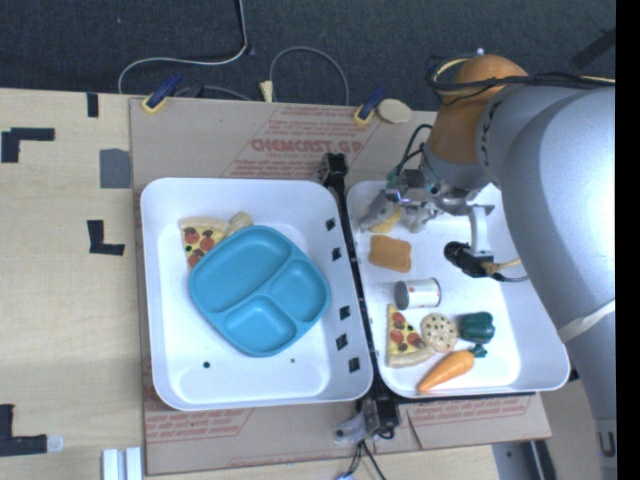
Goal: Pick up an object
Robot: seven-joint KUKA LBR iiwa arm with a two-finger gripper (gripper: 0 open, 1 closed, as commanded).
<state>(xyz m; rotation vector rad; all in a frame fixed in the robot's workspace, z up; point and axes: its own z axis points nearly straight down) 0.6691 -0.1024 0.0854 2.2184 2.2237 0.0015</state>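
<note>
White plastic bins sit side by side on a cardboard sheet (290, 148); the black divider (345, 268) where their rims meet is taken as the reference.

Right of the divider, right bin (520, 368): the gripper (400, 208) hangs low over the far end, close to the divider. Whether anything sits in its grasp cannot be told at this angle. Grey arm (560, 188) enters from the right, orange band (470, 118) above the wrist.

Just nearer than the gripper, beside the divider: a tan bread-like piece (390, 254), apart from the tool. Next along, a small white cylinder with a dark end (417, 293), lying on its side. Toward the near end, touching or nearly touching one another: a pizza slice (402, 335) closest to the divider, a round cookie (437, 330), a green pepper (475, 325), and an orange carrot (446, 369) nearest the camera, tilted.

Left of the divider, left bin (170, 368): a blue sectioned plate (258, 290) in the middle; a second pizza slice (202, 238) partly tucked under its far-left edge.
</note>
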